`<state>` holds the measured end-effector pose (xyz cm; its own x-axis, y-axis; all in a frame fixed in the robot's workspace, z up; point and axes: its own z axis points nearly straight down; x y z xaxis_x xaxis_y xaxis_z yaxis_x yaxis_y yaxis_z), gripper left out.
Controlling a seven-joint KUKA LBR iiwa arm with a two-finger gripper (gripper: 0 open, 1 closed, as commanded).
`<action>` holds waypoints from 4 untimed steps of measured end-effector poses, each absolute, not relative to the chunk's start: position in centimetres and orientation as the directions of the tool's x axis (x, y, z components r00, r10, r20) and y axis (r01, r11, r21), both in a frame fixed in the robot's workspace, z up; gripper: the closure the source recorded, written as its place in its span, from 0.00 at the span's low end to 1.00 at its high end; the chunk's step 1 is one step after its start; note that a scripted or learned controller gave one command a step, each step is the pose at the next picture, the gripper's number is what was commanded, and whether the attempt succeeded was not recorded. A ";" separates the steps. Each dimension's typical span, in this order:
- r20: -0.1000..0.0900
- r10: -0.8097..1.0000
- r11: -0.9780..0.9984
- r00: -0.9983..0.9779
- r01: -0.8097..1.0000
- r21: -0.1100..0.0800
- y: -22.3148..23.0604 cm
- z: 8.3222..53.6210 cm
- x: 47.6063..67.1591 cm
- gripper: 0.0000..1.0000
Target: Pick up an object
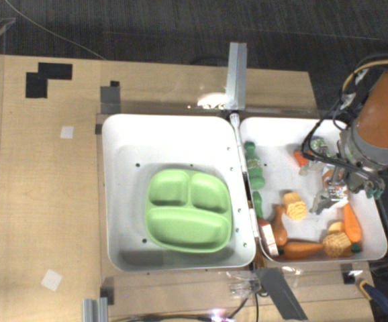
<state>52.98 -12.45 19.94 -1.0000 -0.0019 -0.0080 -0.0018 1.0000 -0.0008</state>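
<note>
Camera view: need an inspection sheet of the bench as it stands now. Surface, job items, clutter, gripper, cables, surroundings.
Surface: wooden bench with two white bins side by side, left bin and right bin.
Job's things: right bin holds toy food: carrot, corn piece, sausage, green piece along the left wall, yellow lump.
Clutter: green divided plate in the left bin; black marks on the bench.
Gripper: gripper low in the right bin between corn piece and carrot; fingers' state unclear, nothing seen held.
Cables: thin cable across the floor, upper left; cables on the arm.
Surroundings: dark carpet.
</note>
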 end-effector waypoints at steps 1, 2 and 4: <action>-0.004 -0.170 0.985 -0.985 -0.170 0.000 -12.7 10.1 50.5 0.00; -0.019 -0.168 0.986 -0.986 -0.168 -0.007 -8.8 9.1 51.0 0.00; -0.020 -0.213 0.977 -0.977 -0.213 -0.013 -9.0 9.2 51.9 0.00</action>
<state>51.90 -9.03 9.15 -0.9768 -0.2132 -0.0196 -0.2130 0.9770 -0.0129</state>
